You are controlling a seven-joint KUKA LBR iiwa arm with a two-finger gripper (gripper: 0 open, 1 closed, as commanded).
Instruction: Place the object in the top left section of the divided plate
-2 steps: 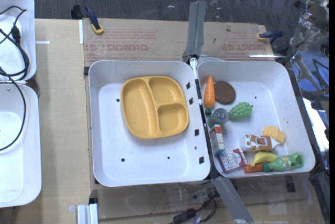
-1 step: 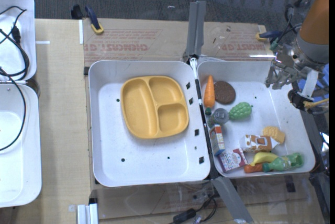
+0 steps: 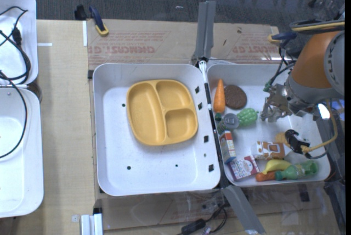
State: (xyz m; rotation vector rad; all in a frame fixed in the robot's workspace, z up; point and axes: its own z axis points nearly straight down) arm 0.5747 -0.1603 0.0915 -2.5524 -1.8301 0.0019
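A yellow divided plate (image 3: 147, 113) lies in the left bin (image 3: 115, 165), with one long section on its left and two smaller ones on its right; nothing lies on it. My gripper (image 3: 272, 110) hangs over the right bin (image 3: 255, 91), just right of a green bumpy toy (image 3: 248, 116). An orange carrot (image 3: 219, 96) and a brown round cookie (image 3: 236, 96) lie at that bin's far left. Nothing can be seen held by the gripper.
The right bin also holds a small greenish can (image 3: 230, 120), a red-and-white packet (image 3: 227, 145), a small carton (image 3: 269, 150), a banana (image 3: 277, 165) and a green vegetable (image 3: 296, 171). A raised divider (image 3: 207, 102) separates the two bins. The grey and orange arm (image 3: 318, 63) fills the right side.
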